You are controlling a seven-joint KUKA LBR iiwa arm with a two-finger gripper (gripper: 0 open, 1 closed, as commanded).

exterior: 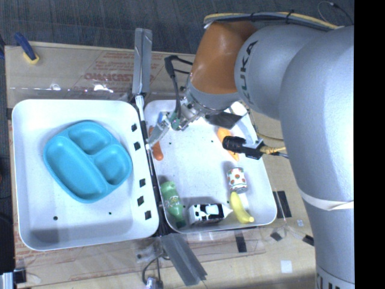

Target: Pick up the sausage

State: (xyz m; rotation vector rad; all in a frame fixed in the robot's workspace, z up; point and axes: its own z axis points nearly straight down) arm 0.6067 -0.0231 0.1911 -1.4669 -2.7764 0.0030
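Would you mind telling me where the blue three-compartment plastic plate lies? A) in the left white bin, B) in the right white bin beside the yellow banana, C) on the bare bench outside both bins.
A: the blue three-compartment plastic plate rests on the floor of the left white bin, while the yellow banana lies in the right white bin.

A pale wooden bench top (72, 65) with faint red printing lies under a sheet of clear plastic that catches the light in streaks. Behind its far edge runs dark ribbed grey flooring (120, 8) — striped finely, evenly lit. A small blue-and-yellow clamp (25, 47) grips the bench's far left corner. Short strips of black tape (281, 205) mark the wood at the near right — beside them, small white tags.
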